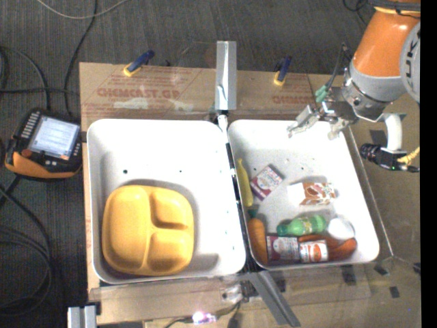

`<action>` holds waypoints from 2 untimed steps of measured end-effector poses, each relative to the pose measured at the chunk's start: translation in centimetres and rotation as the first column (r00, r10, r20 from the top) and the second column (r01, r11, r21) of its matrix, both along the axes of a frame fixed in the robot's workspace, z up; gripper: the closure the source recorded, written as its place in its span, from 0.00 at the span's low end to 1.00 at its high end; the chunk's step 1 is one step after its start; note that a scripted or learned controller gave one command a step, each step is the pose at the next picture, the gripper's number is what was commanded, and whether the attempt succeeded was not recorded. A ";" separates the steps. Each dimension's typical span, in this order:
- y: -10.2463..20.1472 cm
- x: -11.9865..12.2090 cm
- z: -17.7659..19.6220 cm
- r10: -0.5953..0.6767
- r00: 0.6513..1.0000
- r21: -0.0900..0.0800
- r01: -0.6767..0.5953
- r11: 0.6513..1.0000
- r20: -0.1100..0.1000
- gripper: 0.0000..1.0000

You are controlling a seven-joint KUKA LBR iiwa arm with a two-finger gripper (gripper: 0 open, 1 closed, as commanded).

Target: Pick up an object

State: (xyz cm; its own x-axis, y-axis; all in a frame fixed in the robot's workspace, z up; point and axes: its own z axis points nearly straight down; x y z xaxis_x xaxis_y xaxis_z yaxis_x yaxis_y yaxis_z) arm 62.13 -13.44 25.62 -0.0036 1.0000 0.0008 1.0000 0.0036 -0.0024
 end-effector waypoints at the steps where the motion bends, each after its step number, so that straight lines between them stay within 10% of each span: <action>1: -8.0 -1.9 -14.5 -0.041 0.999 0.003 0.041 0.999 0.002 0.00; 2: -7.6 -3.3 -16.3 0.011 1.000 0.003 -0.011 1.000 0.016 0.00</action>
